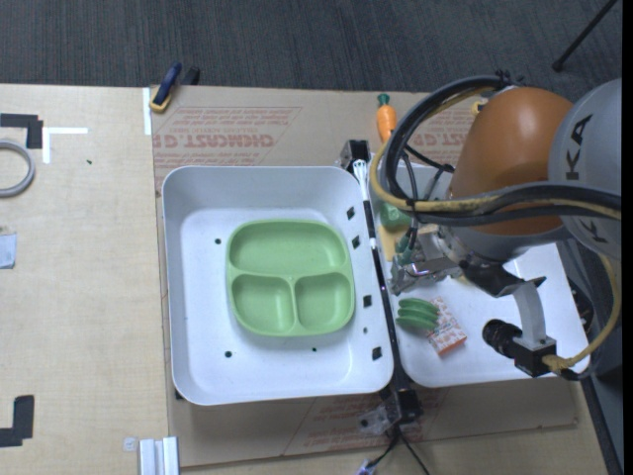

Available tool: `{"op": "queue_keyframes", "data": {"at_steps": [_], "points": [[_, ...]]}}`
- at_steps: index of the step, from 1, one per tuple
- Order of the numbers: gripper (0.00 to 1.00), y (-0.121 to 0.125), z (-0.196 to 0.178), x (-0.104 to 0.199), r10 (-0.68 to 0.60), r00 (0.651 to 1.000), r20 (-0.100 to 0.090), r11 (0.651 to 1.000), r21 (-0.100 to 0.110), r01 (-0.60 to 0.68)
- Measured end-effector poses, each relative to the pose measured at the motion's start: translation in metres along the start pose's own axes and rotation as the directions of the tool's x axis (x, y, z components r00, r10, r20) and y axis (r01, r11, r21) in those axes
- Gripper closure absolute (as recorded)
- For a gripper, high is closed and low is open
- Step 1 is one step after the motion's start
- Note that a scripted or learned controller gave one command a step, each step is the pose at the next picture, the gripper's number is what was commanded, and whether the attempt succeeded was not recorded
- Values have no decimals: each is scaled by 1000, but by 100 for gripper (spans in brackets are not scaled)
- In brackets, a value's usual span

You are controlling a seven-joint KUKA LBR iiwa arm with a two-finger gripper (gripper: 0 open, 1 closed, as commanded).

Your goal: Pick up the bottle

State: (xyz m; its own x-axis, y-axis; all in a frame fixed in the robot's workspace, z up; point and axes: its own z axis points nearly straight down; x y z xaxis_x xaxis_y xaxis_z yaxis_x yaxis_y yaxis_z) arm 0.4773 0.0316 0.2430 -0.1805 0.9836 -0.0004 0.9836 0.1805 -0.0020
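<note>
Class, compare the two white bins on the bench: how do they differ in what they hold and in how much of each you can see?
The left bin holds a green divided plate; the right bin holds a small green item and a small orange-and-white packet. The left bin is in open view; the right bin is partly covered by the arm. Both are shallow, white and set side by side.

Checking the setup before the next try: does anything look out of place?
A toy carrot lies on the cardboard outside both bins, beyond the right bin's far corner. The green divided plate sits flat in the left bin.
</note>
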Motion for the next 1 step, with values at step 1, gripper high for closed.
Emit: {"op": "queue_keyframes", "data": {"at_steps": [1], "points": [[100,12,23,64,-17,1000,0,1000,0,17]]}}
